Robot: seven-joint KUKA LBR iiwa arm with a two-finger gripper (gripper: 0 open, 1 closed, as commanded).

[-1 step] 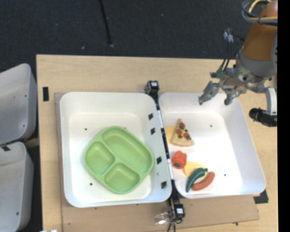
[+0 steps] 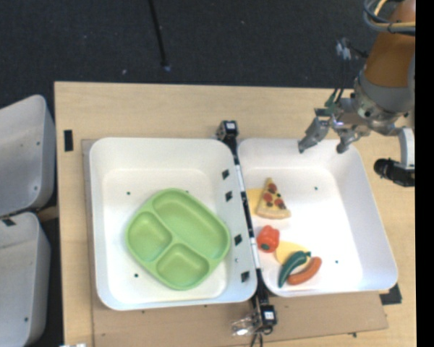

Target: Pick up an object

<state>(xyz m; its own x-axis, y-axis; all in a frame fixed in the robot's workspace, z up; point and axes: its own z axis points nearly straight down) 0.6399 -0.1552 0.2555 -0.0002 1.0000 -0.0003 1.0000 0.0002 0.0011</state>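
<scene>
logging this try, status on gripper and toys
Gripper open, above right bin's far rim, holding nothing. Pizza slice, tomato, pepper lie untouched. Nothing blocking.

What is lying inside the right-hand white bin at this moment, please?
The right bin holds a pizza slice, a red pepper, a yellow piece, a green chilli and a sausage. The yellow piece is partly covered.
</scene>
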